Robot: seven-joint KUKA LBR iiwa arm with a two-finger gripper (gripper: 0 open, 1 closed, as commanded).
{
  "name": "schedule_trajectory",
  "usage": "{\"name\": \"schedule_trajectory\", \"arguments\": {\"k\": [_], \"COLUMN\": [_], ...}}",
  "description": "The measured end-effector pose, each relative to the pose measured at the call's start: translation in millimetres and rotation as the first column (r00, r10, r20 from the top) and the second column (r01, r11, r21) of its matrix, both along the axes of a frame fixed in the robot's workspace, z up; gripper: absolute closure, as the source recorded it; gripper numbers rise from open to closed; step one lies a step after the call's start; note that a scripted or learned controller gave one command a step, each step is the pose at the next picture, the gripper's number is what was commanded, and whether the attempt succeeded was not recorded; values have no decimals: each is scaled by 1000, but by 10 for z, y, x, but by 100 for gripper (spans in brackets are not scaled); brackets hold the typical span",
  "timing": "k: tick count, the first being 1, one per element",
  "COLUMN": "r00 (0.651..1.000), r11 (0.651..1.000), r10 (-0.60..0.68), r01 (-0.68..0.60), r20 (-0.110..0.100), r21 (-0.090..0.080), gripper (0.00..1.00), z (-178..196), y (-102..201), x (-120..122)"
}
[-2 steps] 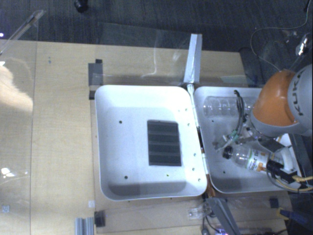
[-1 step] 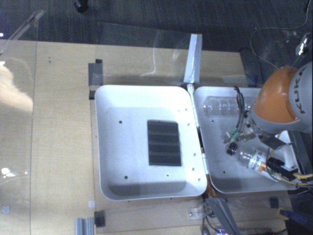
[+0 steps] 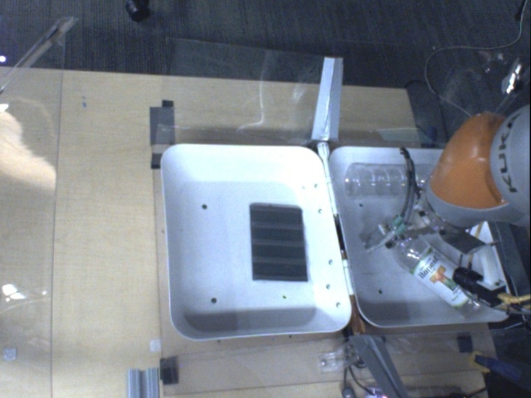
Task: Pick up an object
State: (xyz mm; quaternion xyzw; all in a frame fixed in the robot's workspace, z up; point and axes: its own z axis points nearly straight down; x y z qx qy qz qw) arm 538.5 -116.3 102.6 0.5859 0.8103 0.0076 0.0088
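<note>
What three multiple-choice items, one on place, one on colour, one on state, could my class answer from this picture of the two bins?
1. Where is the dark ribbed pad?
A. left bin
B. right bin
C. floor

2. What colour is the band on the arm?
A. green
B. orange
C. blue

3. How is the clear bottle placed?
A. upright
B. hanging
C. on its side

Answers: 1 A, it lies in the middle of the left bin; 2 B, the band is orange; 3 C, it lies flat in the right bin.

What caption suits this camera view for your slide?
KUKA arm reaches into the right bin over a clear bottle.
</note>
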Motion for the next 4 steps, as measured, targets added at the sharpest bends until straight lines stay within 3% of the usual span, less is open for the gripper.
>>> {"name": "schedule_trajectory", "arguments": {"k": [1,2,3,4], "r00": [999,991,997,987], "r11": [999,1000,997,987], "r10": [-41,-9,78,160], "r01": [41,9,-78,-160], "r20": [-11,-137,-12,-10], "r21": [-3,6,-6,-5], "gripper": [0,0,0,0], "z": [-139,-190,-137,-129], "y": [-93,-87,-405,30], "x": [646,1047,460,227]}}
